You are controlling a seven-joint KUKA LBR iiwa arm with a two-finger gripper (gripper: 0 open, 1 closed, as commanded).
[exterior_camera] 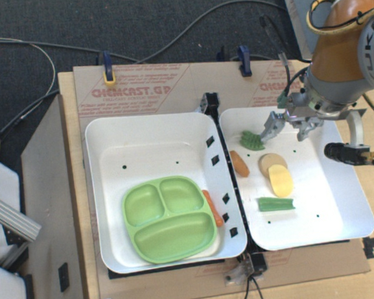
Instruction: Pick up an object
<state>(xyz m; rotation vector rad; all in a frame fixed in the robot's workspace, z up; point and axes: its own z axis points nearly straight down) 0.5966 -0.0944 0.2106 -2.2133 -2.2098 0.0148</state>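
1. Camera view, starting at the left: the left bin [105, 185] holds a green divided plate [170, 218] lying flat toward its near side.
2. An orange carrot-like piece [212, 208] lies against the plate's right edge, close to the wall where the two bins meet.
3. Crossing into the right bin [349, 216], an orange-brown sausage-shaped piece [240, 164] lies just past the divider.
4. Behind it, toward the far side, is a dark green leafy piece [252, 140], the thing nearest the gripper.
5. Nearer the middle lies a tan and yellow potato-like piece [278, 173], with a flat green pod-like piece [276, 203] just in front of it.
6. The gripper [290, 122] hangs over the far part of the right bin, its fingers spread apart with nothing between them.
7. One fingertip [270, 129] sits just right of the leafy piece, apparently not touching it; the potato-like piece lies below the gripper in the picture, a little apart.
8. Farthest right, the grey arm [343, 41] with its orange band rises toward the upper corner.
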